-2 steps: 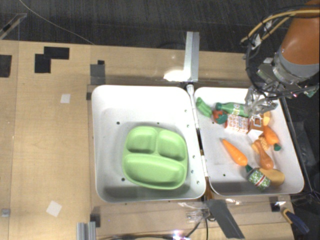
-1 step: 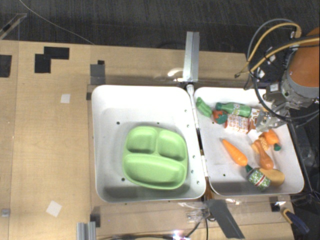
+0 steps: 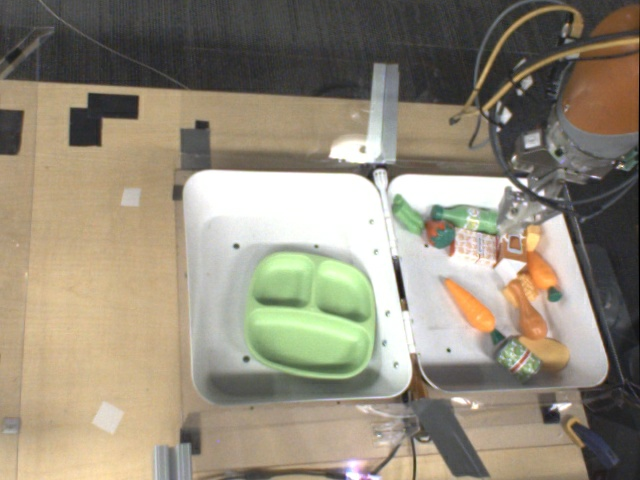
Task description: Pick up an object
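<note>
- Carrots [image 3: 470, 305]: two, in the right bin [image 3: 590, 353].
- One green tray [image 3: 310, 313] in the left bin [image 3: 210, 268].
- Gripper [image 3: 518, 211]: one; grip cannot be told.

There's the arm [image 3: 598, 108], a fat orange band glowing over a grey wrist collar. Yellow and black cables [image 3: 510, 48] loop wide off it, well above the fingers. Just over the fingers sits a silvery metal gripper [image 3: 517, 213] block, with thin dark wires trailing beside it.

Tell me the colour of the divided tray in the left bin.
Light green, plain, no pattern. The divided tray shows clearly in the camera view.
</note>
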Action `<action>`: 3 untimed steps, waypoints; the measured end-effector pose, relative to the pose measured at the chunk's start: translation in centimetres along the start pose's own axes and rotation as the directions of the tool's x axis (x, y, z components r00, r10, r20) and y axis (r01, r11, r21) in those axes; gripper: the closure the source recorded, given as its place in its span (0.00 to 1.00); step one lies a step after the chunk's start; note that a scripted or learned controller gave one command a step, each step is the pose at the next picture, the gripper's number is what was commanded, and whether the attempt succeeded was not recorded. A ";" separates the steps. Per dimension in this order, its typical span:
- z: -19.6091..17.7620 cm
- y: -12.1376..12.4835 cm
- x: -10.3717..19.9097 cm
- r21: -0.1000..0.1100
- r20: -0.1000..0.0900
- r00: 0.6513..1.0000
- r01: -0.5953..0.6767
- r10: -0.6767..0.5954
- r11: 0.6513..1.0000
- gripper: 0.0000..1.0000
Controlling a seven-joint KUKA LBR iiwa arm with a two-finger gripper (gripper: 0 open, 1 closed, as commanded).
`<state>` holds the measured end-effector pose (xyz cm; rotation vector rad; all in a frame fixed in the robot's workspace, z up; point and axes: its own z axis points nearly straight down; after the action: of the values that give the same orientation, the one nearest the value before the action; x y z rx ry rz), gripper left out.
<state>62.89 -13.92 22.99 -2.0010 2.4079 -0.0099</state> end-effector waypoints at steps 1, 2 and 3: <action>-1.2 -0.2 -0.1 0.007 0.004 1.000 -0.005 0.005 1.000 1.00; -5.7 -4.0 -1.8 0.001 0.001 0.997 -0.071 0.071 0.997 1.00; -5.5 -4.0 -1.7 -0.001 0.000 0.997 -0.073 0.073 0.997 0.00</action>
<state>67.06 -13.02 28.56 -1.9120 2.4795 -0.0079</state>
